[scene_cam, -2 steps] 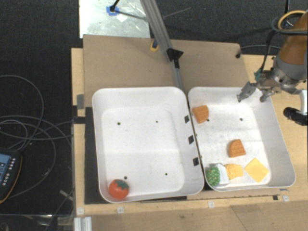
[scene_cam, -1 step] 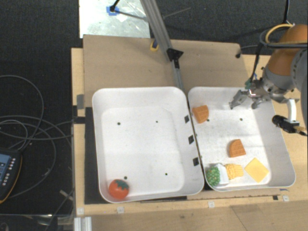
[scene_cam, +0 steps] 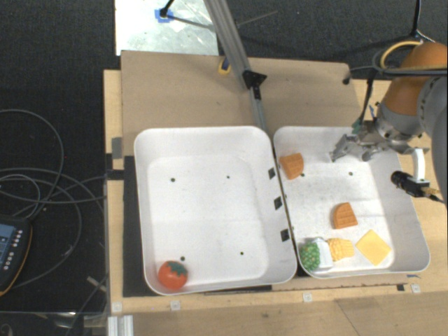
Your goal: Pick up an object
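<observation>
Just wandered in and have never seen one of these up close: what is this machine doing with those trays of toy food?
A grey robot arm with an orange band reaches in from the right, its gripper over the far part of the right bin. It holds nothing that I can see. That bin has two orange bread-like pieces, a corn cob, a yellow cheese slice and a pack of green peas. A toy tomato sits in the near corner of the left bin.
</observation>
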`<state>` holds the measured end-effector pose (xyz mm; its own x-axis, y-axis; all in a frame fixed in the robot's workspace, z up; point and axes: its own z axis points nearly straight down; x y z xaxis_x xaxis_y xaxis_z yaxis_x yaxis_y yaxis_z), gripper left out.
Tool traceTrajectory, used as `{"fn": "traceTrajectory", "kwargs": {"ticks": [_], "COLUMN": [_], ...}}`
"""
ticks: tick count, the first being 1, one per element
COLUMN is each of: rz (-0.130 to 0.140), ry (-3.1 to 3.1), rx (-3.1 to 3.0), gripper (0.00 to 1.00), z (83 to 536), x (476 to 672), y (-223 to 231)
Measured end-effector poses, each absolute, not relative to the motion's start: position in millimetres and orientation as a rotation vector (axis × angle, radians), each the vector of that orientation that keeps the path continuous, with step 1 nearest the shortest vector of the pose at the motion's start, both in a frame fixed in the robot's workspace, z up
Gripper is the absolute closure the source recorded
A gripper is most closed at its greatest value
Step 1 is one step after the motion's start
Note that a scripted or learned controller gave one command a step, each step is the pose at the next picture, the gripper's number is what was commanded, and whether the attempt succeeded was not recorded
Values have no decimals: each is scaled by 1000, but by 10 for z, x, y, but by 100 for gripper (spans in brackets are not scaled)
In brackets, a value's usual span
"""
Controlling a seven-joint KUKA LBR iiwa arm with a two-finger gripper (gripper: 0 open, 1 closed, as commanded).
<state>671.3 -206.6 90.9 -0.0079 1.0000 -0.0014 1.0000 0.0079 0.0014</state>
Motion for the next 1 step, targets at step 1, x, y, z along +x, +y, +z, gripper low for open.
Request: {"fn": "traceTrajectory", "kwargs": {"ticks": [1], "rz": [1], "ry": [2230], "rx": [2205], "gripper": [100], "z": [1029], "x": [6725], "y": [-2070]}}
